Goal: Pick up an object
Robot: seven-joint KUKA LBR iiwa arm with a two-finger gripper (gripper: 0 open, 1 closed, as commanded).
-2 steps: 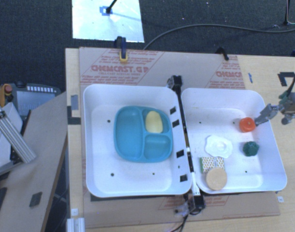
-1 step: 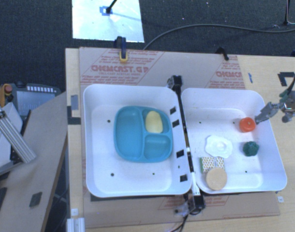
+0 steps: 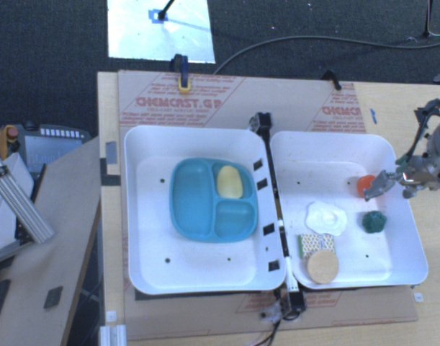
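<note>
In the right bin (image 3: 349, 146) lie an orange object (image 3: 363, 186), a white lumpy object (image 3: 326, 218), a dark green object (image 3: 374, 222), a round tan disc (image 3: 322, 267) and a small patterned piece (image 3: 308, 244). My gripper (image 3: 380, 184) reaches in from the right edge and sits low over the bin, its tip right beside the orange object and partly covering that object's right side. The green object lies just below it. A blue divided plate (image 3: 198, 207) in the left bin (image 3: 151, 265) carries a yellow object (image 3: 230, 182) in its upper right compartment.
A black divider with clips (image 3: 271, 193) runs between the two bins. Both bins rest on a cardboard sheet (image 3: 227, 96) on the bench. The arm's wrist and cabling (image 3: 430, 146) hang over the right bin's right wall.
</note>
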